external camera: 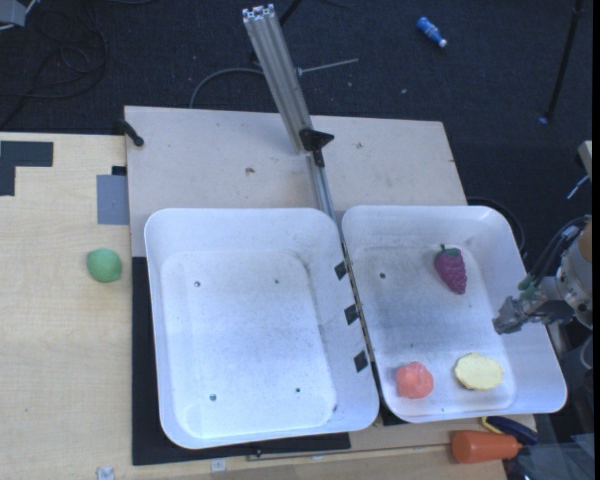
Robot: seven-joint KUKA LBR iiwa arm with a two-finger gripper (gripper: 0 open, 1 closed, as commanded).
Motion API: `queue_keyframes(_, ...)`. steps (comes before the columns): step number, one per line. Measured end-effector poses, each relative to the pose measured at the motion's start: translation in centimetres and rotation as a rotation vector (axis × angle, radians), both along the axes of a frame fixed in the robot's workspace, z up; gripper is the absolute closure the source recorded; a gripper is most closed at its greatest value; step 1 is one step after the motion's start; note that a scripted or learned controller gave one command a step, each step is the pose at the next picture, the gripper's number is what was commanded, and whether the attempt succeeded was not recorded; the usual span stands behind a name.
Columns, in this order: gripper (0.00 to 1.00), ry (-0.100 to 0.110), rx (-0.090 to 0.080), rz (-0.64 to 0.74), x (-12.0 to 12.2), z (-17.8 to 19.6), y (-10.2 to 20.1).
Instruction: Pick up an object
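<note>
Gripper [512, 318] near pale yellow piece [478, 372]

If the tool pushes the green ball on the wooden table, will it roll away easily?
Probably yes. The green ball looks round and rests on the flat wooden table, with nothing beside it to stop it. It is likely light, perhaps a toy, so a squeeze from two sides may make it slip out.

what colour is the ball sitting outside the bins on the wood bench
Green. The ball shows clearly in the camera view, lying on the pale wood left of the left bin.
</note>
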State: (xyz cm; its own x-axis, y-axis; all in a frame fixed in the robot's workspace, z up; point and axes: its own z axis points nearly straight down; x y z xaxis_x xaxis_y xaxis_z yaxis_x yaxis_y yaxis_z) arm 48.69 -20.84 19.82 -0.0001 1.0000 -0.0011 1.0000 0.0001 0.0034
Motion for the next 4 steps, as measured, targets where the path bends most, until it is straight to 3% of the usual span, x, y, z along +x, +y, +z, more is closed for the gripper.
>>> queue_keyframes(1, 1.0, 0.0, 0.0, -0.001, 0.4, 5.6, -0.9)
queue_keyframes(2, 1.0, 0.003, 0.001, 0.0, 0.4, 6.4, -0.9)
queue_keyframes(4, 1.0, 0.005, 0.002, 0.004, 5.0, 4.7, 8.1)
